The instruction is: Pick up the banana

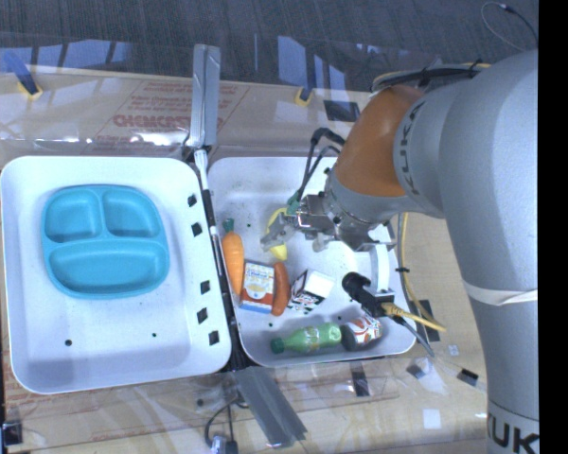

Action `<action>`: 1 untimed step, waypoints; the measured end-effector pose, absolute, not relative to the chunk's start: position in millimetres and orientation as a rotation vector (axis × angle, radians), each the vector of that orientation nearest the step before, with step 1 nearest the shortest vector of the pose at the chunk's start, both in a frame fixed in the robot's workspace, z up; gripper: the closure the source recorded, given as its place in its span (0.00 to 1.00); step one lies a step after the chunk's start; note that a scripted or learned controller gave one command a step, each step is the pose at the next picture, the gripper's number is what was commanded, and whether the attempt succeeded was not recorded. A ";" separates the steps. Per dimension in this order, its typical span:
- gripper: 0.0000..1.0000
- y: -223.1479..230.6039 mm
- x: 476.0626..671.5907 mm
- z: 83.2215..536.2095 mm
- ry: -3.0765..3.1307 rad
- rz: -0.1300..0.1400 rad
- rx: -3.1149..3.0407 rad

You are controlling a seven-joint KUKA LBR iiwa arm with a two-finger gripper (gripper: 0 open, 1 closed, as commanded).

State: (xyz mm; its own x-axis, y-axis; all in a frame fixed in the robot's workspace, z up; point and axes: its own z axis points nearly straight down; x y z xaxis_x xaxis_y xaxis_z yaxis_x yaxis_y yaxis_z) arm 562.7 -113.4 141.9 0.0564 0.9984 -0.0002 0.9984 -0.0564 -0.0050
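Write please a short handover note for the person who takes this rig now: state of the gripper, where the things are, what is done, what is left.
Gripper: low in the right bin, over its upper middle; whether it is open or shut cannot be told.
Banana: yellow, partly hidden under the gripper, lying in the right bin; no grasp can be confirmed.
Nearby: carrot by the bin's left wall, green bottle along the bottom edge.
Left bin: blue divided plate.
Done: the arm is at the banana.
Left: grip and lift it.
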 end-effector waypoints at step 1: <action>0.00 -142.5 608.1 92.0 -2.192 0.003 -2.247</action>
State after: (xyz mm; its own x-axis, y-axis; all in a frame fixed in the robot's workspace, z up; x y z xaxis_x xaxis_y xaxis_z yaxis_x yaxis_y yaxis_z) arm 608.1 -142.5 92.0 0.0251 0.9997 0.0004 0.9997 -0.0251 -0.0028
